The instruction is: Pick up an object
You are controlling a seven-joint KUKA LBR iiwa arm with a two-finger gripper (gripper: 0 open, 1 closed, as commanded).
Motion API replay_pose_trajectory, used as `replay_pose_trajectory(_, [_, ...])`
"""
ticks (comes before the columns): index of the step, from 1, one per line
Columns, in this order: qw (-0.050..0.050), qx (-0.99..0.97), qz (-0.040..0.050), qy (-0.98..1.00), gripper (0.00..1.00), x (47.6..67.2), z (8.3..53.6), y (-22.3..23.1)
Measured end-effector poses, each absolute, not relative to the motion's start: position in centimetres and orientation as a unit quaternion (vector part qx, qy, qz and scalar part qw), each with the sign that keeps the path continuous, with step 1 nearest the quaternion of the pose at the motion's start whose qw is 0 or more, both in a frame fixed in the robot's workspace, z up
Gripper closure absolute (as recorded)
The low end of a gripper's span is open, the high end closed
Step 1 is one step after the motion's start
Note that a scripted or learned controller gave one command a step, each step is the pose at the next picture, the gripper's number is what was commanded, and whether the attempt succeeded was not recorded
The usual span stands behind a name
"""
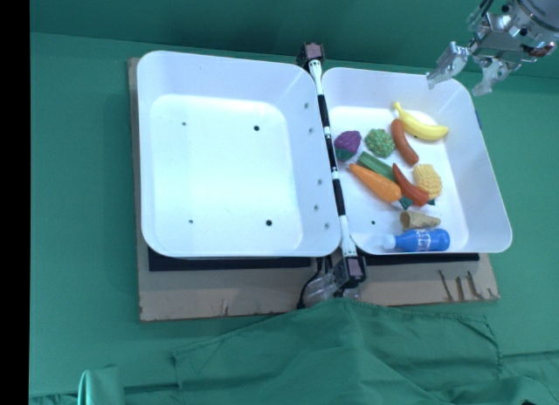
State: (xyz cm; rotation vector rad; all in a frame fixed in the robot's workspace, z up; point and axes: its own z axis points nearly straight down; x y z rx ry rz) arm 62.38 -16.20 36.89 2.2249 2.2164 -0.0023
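The right bin point(489, 211) holds all the toy food — a banana point(422, 124) at the far side, a sausage point(403, 141), broccoli point(379, 142), a purple cabbage point(348, 141), a carrot point(376, 182), a cucumber point(376, 165), a chilli point(410, 185), corn point(427, 179), an ice-cream cone point(420, 219) and a blue bottle point(417, 240) nearest the front wall. The left bin point(227, 163) shows bare white floor. The gripper point(463, 73) hangs above the right bin's far corner — fingers spread apart, nothing between them.

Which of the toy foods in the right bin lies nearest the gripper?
The yellow plastic banana, at the bin's far edge just below the open gripper; the red sausage, green broccoli and the rest lie farther.
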Motion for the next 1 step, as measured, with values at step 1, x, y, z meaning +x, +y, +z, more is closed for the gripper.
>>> replay_pose_trajectory(1, [0.002,0.709,-0.0005,0.705,1.00,62.49,38.06,-16.29])
